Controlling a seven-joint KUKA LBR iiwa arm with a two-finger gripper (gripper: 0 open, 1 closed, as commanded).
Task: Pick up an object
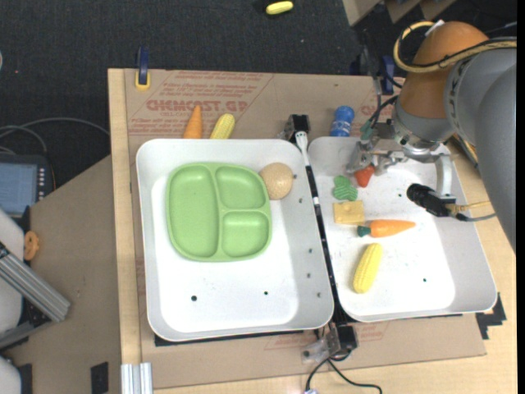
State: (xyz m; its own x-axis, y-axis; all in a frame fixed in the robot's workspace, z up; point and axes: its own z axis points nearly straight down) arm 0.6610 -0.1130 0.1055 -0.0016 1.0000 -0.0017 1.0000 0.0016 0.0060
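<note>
My gripper (371,159) is low over the far left corner of the right bin (459,286), under the arm's orange band (439,64). A small red piece (363,176) lies right at the gripper's tip, touching or nearly touching it; I cannot make out whether it is gripped. Just in front of it are a green toy piece (344,190), a yellow cheese block (349,213), an orange carrot (387,228) and a yellow corn cob (367,268).
The left bin (230,302) holds a green divided plate (218,210) and a tan round toy (277,179). Behind the bins on the cardboard lie a small carrot (193,123), a corn piece (222,125) and a blue bottle (343,121). A black part (422,195) juts out beside the gripper.
</note>
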